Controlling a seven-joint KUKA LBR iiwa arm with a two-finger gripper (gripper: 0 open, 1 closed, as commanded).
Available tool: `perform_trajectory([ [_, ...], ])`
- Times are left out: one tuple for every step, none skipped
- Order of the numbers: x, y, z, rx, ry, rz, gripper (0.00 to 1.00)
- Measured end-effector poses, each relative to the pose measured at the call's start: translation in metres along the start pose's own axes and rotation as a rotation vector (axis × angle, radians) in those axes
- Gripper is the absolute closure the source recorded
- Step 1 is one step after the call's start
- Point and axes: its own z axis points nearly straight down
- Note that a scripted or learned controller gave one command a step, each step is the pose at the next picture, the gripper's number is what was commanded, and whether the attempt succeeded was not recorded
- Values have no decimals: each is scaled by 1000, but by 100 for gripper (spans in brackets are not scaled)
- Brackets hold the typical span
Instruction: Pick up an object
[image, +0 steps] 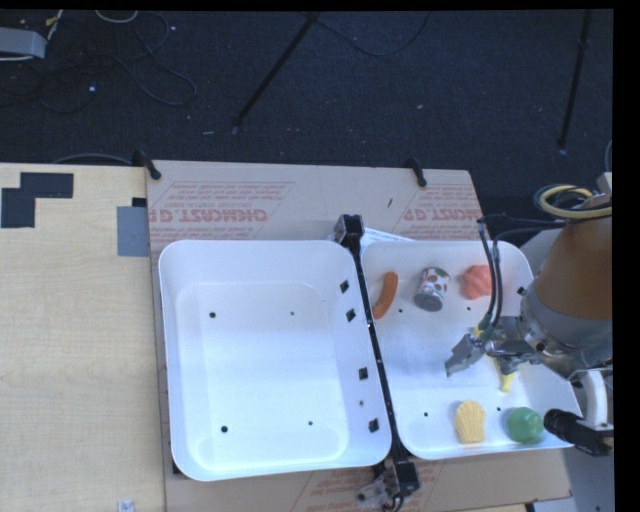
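The grey metal claw (463, 358) hangs over the right white plastic bin (420, 420), I cannot tell its grip, and the bumpy yellow toy corn (469, 421) lies near below it, so a drop straight down could miss and grab nothing.

Printed in red on the flat brown cardboard sheet (300, 200) under the bins, near its far edge: "CHEMCRST. GP", mirrored or upside down and hard to read. Repeated near the far right corner, partly cut off. Nothing else legible.
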Motion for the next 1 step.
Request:
perform_trajectory([
  [-60, 84, 97, -18, -6, -2, 0],
])
